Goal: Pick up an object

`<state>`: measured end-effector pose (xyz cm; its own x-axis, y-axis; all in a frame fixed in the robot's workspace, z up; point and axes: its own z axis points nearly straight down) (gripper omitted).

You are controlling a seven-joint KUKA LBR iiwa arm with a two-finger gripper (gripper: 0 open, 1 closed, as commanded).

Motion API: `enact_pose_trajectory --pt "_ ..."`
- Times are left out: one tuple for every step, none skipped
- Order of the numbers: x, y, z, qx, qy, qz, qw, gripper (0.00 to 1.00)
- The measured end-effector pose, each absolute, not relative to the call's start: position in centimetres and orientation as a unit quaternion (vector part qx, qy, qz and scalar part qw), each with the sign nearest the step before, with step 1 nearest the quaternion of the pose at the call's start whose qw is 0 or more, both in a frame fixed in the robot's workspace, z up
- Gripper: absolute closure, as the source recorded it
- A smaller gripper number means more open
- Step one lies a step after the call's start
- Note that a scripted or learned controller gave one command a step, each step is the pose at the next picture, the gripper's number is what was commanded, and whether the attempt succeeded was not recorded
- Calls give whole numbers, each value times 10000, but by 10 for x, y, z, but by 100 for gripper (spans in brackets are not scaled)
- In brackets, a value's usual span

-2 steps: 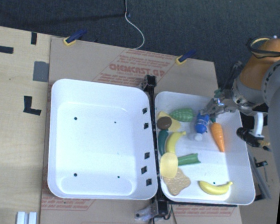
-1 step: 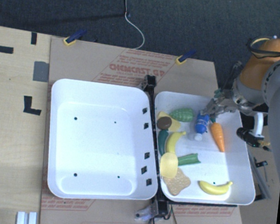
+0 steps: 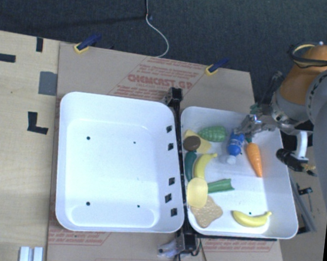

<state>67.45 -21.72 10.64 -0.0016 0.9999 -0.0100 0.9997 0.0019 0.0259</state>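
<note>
From my remote seat, I judge the pick as begun but not secured. The gripper [image 3: 248,127] is down inside the right bin [image 3: 276,226], near its far edge, and a small blue bottle [image 3: 235,145] lies directly beneath its tip, touching or nearly so. I cannot tell how wide the gripper is set or whether it has any hold on the bottle; the metal parts blur together at this angle. Nothing looks lifted clear of the bin floor.

Just to the gripper's right on screen lies an orange carrot [image 3: 255,159], close beside the bottle. To the gripper's left sit a green leafy vegetable [image 3: 213,132] and a brown round piece [image 3: 192,142]. Further toward me from the gripper are a yellow banana [image 3: 202,163], a green pepper-like piece [image 3: 220,185], a yellow lemon-like piece [image 3: 197,192], a tan cracker [image 3: 206,212] and a second banana [image 3: 250,218].

What remains, as I read it: confirm a grip on the bottle and raise it out.
</note>
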Motion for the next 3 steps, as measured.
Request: enact_pose_trajectory --pt "675 -217 106 7066 7075 59 126 100" --pt "675 -216 106 7065 7075 61 131 100" --pt "675 -216 106 7064 7077 62 133 100"
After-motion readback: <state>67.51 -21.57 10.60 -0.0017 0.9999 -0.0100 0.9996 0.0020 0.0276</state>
